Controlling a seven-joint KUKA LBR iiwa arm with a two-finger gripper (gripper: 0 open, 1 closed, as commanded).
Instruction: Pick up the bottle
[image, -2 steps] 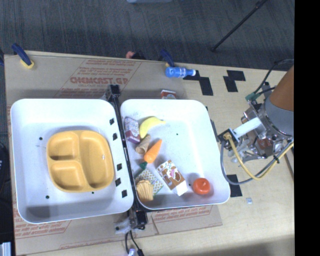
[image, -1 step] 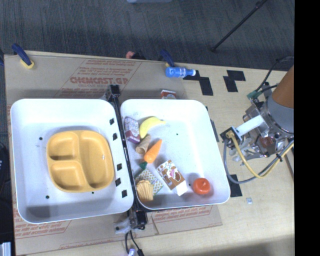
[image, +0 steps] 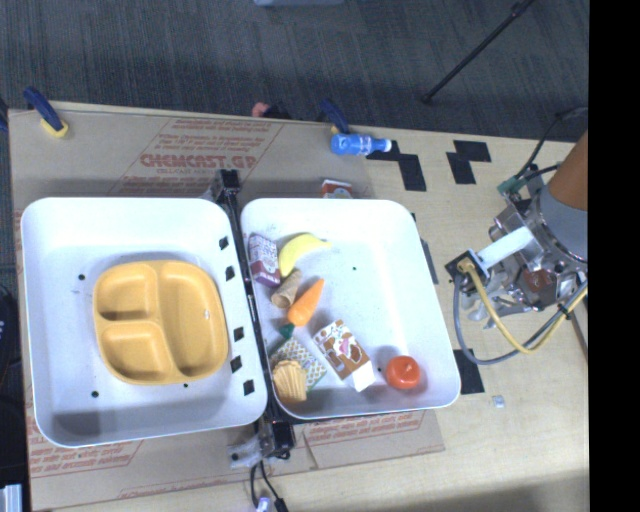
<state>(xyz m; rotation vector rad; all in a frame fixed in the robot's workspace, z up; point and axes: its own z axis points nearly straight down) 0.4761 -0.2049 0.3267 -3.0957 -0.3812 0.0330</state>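
A small blue bottle (image: 356, 145) lies on its side on the cardboard behind the right bin (image: 428, 300), outside both bins, with its cap pointing right. The arm's wrist and gripper (image: 522, 272) hang over the bench to the right of the right bin, amid yellow and grey cables. The gripper is well to the right of the bottle and nearer the camera. Nothing shows in its grasp.
The right bin holds a banana (image: 299, 250), a carrot (image: 306, 300), a cone (image: 286, 291), a small carton (image: 345, 354), a red tomato (image: 403, 372), a purple packet (image: 263, 257) and a biscuit (image: 290, 380). In the left bin (image: 60, 400) lies a yellow divided plate (image: 160, 320). Clamps (image: 46, 112) grip the board's far edge.
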